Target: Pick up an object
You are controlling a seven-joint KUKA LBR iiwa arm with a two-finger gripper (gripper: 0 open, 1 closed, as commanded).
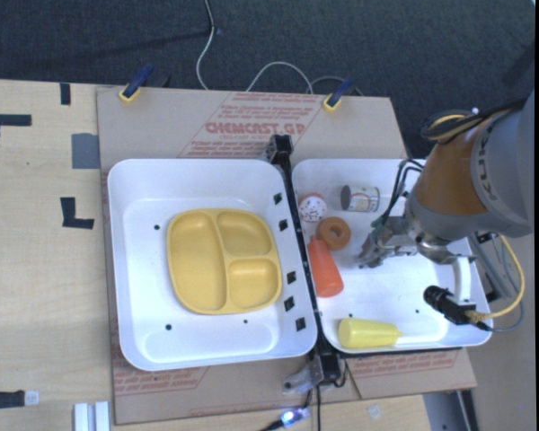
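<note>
Camera view: tool (375, 251) low in right bin (404, 317), can't tell grip state tbh. Donut (333, 233) just left, carrot (323, 268) near, can (360, 197) behind. Risk: tool lands on bare floor between them, grabs nothing, or nudges donut away.

We note two white bins, left (126, 268) and right (404, 326), smooth plastic with a mild sheen. The yellow divided plate (223, 260) looks like matt moulded plastic. The orange carrot-shaped piece (324, 268) and the yellow piece (368, 333) read as smooth toy plastic. The brown ring (333, 233) looks dull, doughnut-like. The small can (361, 197) shows a metallic glint and a paper label. Under the bins lies matt printed cardboard (251, 124); the bench (36, 268) appears pale wood. The arm (485, 173) has satin grey and orange casing. The floor (90, 16) looks like dark rough carpet.
</note>
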